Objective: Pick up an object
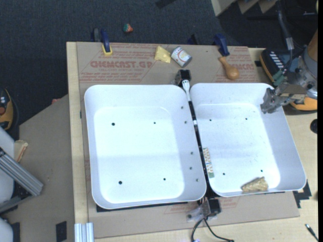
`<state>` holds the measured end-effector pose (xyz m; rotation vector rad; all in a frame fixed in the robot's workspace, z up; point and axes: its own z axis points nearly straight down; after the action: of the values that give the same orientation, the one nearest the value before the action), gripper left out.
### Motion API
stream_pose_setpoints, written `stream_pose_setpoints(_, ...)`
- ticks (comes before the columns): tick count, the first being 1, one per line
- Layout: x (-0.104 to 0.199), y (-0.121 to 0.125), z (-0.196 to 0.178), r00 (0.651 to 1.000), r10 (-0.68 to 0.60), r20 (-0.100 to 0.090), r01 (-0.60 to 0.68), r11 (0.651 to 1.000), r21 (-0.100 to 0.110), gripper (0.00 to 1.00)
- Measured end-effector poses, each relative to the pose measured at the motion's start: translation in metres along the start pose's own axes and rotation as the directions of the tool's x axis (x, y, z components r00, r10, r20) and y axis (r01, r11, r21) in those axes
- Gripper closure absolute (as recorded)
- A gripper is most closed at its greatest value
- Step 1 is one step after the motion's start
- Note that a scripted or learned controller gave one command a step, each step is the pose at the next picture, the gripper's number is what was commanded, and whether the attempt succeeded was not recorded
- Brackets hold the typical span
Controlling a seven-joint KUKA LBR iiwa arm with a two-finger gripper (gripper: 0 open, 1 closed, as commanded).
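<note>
My gripper (269, 104) hangs over the right bin's (298, 158) far right corner; its fingers may be shut, I cannot tell. The tan object (254, 185) lies at that bin's near edge.

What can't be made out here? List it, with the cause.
- Gripper, camera view: too small and blurred to read its finger state.
- Arm: cut off by the right edge.
- Tan object in the right bin: too small to identify.
- Items past the bins, such as the yellow piece: too small to name.
</note>
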<state>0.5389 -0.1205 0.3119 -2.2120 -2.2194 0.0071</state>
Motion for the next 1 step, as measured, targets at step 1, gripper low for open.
stream_pose_setpoints(1, 0.1381, 0.005, 0.0181, 1.0, -0.012, -0.004, 0.012, 1.0, -0.004, 1.0)
